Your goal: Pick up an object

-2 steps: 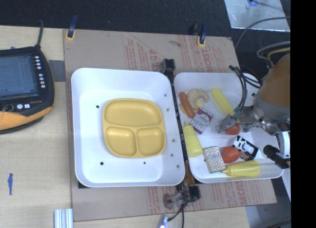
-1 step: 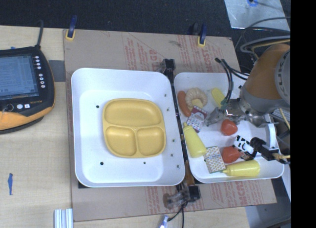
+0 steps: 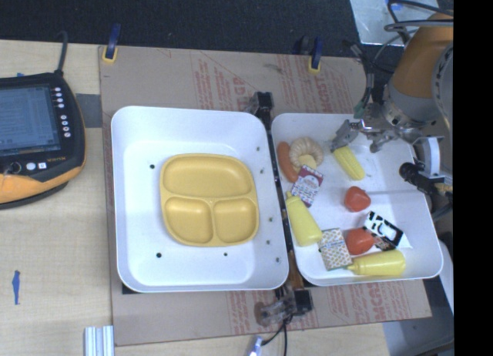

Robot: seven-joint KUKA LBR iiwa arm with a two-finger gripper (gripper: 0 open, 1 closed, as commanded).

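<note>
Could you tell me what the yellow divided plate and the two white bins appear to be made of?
The plate looks like moulded plastic with a matte finish: even yellow colour, soft rounded compartment edges, only dull highlights. The left bin and right bin also look like plastic, smooth and slightly glossy, with rounded corners and thin raised rims. Coated metal cannot be ruled out from looks alone.

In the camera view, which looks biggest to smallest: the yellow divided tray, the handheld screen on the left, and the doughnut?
1. yellow divided tray
2. handheld screen, partly cut off by the view's edge
3. doughnut, clearly the smallest
</note>
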